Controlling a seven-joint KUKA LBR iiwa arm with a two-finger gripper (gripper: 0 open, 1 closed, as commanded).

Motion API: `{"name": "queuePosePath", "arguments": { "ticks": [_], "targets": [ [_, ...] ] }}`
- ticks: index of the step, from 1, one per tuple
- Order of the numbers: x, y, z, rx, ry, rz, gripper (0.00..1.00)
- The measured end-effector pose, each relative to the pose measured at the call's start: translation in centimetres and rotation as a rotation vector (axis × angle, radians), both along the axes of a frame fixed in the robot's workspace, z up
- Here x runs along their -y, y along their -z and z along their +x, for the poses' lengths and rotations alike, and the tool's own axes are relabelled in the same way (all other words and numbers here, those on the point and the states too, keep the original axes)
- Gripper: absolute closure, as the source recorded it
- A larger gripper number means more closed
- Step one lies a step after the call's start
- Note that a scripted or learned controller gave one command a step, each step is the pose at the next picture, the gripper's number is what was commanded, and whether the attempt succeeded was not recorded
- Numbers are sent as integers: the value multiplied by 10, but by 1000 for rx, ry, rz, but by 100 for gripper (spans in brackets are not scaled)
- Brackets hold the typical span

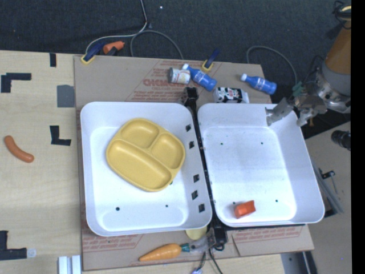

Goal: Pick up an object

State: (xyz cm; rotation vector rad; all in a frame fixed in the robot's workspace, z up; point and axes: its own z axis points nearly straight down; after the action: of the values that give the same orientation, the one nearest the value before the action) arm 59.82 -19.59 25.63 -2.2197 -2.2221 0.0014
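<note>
- One small orange block (244, 209) lies near the front edge of the right bin (296, 170), well apart from our gripper (283, 112).
- We see the gripper over that bin's far right corner; whether it is open or closed we cannot tell.
- A yellow divided plate (146, 153) rests in the left bin (97, 153).
</note>
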Motion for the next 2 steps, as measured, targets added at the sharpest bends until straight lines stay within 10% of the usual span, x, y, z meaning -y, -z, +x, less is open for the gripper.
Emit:
{"name": "queuePosePath", "arguments": {
  "ticks": [1, 2],
  "targets": [
    [-16, 164, -36, -16, 1, 5, 0],
    [-76, 159, 5, 1, -7, 2, 0]
  ]
}}
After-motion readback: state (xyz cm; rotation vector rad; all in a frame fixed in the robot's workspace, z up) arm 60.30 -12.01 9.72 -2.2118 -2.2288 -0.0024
